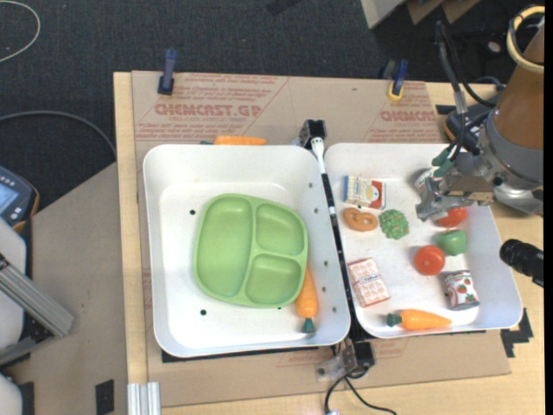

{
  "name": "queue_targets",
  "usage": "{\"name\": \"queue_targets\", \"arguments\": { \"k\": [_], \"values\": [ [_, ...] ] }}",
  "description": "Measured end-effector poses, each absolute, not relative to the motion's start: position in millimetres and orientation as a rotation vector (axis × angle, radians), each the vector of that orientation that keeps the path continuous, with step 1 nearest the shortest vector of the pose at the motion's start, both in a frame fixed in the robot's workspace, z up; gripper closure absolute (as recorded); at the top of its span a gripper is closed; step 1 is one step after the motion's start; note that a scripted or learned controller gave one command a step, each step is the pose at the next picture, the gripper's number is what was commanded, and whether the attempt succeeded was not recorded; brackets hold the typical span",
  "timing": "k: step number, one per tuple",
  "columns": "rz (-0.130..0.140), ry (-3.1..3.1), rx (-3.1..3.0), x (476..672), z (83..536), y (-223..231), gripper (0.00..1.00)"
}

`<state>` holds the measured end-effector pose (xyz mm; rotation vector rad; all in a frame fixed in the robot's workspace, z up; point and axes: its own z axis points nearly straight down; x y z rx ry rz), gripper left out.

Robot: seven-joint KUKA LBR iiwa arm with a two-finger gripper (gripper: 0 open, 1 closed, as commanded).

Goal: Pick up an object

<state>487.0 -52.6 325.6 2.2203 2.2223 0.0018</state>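
Hovering low over the right bin (399,166), gripper (435,199) poised at a red piece (454,218) partly tucked beneath it on the arm's side. Opening of the gripper impossible to read from this slant; nothing visibly held.

Candidate targets, placed from the gripper:
- red piece: directly under and just toward the arm, partly hidden, seemingly the target.
- pepper (453,243): just beyond the red piece on the camera side, touching or nearly touching it.
- tomato (429,260): nearer the camera again, just beside the pepper.
- broccoli (395,224): near, on the side away from the arm.
- carrot (419,320): well apart, at the bin's near edge.

For a clean pick, judged from this layout:
- Shift slightly toward the arm before descending, so as to centre over the red piece rather than over its edge.
- Descend straight down and close across the narrowest width; expect a smooth, rounded toy likely to squirt sideways under an off-centre pinch.
- Keep clear of the pepper to avoid nudging it or trapping two things at once.
- Lift slowly and confirm the piece rises with the gripper.
- Failing that, prefer the tomato: fully exposed.
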Motion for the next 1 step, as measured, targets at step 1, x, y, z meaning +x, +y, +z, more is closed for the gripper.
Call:
{"name": "queue_targets", "arguments": {
  "k": [1],
  "values": [
    [-0.005,2.231,2.221,478.5,282.2,-2.0,1.00]
  ]
}}
